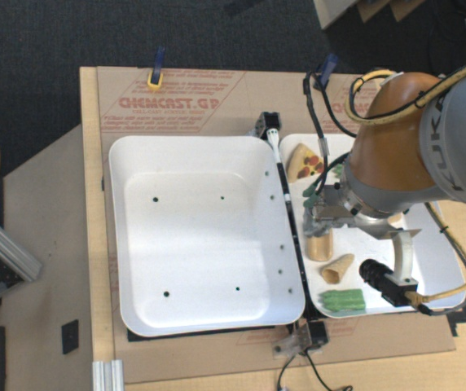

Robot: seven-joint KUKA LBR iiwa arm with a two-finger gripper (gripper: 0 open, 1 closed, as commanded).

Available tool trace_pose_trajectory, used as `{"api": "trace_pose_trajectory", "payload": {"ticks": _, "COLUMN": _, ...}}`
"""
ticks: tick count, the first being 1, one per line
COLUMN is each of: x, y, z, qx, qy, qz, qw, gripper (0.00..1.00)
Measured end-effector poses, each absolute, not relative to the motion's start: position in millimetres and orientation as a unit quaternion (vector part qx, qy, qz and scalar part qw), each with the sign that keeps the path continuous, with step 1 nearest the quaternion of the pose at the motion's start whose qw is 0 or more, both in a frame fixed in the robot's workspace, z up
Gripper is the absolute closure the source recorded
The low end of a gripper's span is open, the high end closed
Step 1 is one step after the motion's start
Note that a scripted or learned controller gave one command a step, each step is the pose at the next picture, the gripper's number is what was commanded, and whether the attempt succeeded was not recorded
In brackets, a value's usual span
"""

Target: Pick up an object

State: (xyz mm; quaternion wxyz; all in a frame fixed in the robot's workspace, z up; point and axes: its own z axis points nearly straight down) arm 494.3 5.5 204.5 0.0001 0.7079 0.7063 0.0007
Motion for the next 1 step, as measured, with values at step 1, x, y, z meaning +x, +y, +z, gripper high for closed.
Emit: {"api": "trace_pose_trajectory", "payload": {"ticks": 1, "x": 514.9, "y": 99.3, "z": 242.1, "qx": 0.703, "qy": 0.711, "qz": 0.003, "qw": 0.001, "gripper": 1.0}}
